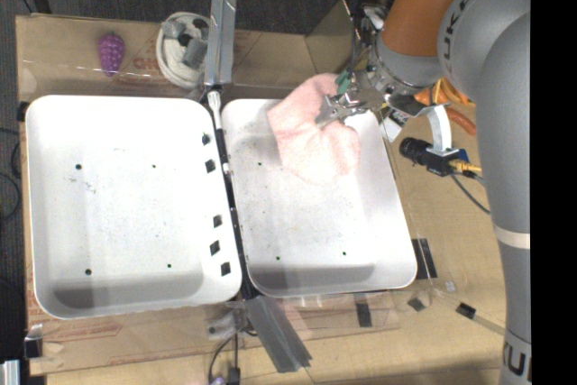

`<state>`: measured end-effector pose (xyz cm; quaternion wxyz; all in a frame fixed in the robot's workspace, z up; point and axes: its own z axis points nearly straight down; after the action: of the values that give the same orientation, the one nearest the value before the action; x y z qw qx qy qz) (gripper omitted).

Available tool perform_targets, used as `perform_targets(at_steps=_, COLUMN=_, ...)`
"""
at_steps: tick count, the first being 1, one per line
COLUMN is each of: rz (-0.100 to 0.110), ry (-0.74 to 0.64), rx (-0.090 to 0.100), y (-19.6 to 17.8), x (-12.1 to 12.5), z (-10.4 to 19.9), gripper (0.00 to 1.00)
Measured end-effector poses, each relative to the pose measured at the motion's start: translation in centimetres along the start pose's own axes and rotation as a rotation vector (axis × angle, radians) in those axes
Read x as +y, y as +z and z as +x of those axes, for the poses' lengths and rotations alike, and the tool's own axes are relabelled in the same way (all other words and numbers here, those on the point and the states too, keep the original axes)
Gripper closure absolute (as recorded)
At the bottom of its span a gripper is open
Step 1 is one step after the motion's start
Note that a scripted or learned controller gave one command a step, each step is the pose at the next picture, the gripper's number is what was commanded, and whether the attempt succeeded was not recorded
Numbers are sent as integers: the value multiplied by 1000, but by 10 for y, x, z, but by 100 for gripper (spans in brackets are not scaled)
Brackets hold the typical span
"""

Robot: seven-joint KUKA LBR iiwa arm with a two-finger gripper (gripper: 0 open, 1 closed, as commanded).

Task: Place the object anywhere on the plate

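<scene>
A single fixed camera sits above the bench (451, 221) and looks down at a slant, far enough off to take in the left bin (54, 194) and the right bin (379, 230) whole. The far bench edge lies toward the top of the frame. The grey arm (500, 104) enters from the right side, looming large because it rises toward the lens.

Big smooth grey arm (491, 104) fills the right side of the frame, with dark lettering on its upper casing. A glossy orange band (422, 6) caps the wrist at upper right. Below it sits bare metal gripper (335, 106) hardware, trailing black and orange cables.
</scene>
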<state>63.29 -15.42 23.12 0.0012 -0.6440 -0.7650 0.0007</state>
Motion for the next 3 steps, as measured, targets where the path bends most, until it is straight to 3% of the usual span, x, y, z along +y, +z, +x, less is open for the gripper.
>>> perform_targets(at_steps=3, rz=2, ry=-1217, rx=-1, y=4, x=39, z=162, gripper=100)
